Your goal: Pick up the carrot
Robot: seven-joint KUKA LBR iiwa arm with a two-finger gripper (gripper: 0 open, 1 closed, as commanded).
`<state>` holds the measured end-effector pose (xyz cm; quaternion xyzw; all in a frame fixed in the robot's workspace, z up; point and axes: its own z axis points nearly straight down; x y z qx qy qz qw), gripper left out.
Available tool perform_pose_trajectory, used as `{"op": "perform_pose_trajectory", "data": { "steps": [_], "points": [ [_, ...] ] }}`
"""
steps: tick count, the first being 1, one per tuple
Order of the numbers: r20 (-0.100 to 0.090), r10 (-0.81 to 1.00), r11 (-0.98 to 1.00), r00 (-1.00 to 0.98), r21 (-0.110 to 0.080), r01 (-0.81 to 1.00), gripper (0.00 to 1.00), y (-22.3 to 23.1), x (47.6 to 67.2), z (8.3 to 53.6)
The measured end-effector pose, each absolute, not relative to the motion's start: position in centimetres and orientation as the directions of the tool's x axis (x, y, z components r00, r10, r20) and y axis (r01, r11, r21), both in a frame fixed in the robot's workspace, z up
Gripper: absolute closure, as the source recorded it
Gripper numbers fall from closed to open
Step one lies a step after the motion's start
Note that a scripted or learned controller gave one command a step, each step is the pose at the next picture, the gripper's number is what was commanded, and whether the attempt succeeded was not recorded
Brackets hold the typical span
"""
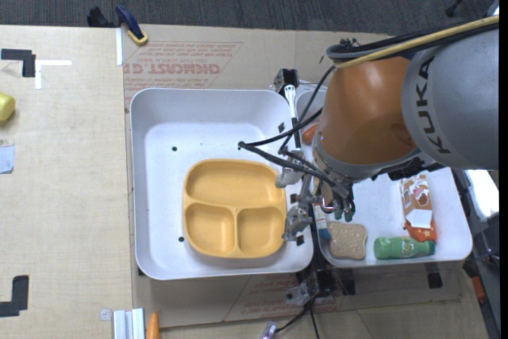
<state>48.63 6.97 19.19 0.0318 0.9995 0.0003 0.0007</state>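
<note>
Bench bins (151,194); hand (305,210) (fingers unclear) over divider.

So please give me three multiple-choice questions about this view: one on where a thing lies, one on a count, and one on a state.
1. Where is the yellow divided plate?
A. in the left bin
B. in the right bin
C. on the cardboard outside the bins

2. How many compartments does the plate have?
A. two
B. three
C. four

3. How does the green bottle rest?
A. upright
B. on its side
C. leaning on the arm

Answers:
1. A, since the plate sits on the floor of the left bin.
2. B, since one long compartment runs above two smaller ones.
3. B, since the bottle lies lengthwise along the near edge of the right bin, beside the slice of bread.
</note>
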Motion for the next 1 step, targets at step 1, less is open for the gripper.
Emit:
{"op": "perform_pose_trajectory", "data": {
  "steps": [1],
  "points": [
    [-0.004,0.007,1.0,-1.0,-0.001,0.007,0.0,11.79,53.46,9.25]
  ]
}}
